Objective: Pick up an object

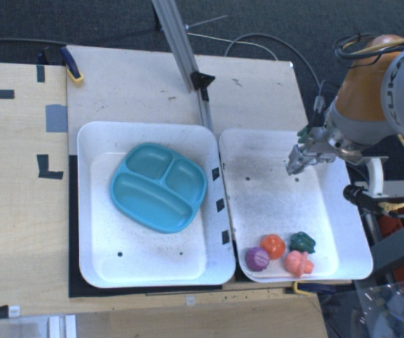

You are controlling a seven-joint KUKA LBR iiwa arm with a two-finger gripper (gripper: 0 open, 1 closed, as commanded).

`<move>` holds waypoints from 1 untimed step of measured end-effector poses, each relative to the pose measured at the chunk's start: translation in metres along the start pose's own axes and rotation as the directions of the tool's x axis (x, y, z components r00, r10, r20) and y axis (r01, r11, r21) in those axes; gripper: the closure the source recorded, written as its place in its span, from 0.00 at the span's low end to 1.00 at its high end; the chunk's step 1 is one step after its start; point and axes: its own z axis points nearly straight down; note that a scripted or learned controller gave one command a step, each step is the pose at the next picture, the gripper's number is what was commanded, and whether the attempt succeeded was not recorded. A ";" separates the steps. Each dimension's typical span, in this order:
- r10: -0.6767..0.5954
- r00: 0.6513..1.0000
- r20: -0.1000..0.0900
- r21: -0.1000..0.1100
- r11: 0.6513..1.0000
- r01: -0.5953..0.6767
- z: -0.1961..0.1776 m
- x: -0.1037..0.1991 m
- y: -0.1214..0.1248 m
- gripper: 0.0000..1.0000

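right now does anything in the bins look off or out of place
Nothing looks spilled or broken. The blue plate sits askew in the left bin. The four toys huddle in the right bin's near corner, away from the gripper.

We see 1 arm [371, 90] reaching in from the right edge of the view, its orange band bright above the grey wrist. The wrist bends down and to the left, and the gripper [295, 166] hangs over the upper part of the right bin [258, 146], near its far wall. From this slanted angle we can't make out how the 2 fingers stand.
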 end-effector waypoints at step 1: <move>-0.001 1.000 0.000 0.000 1.000 0.001 0.002 0.057 0.009 1.00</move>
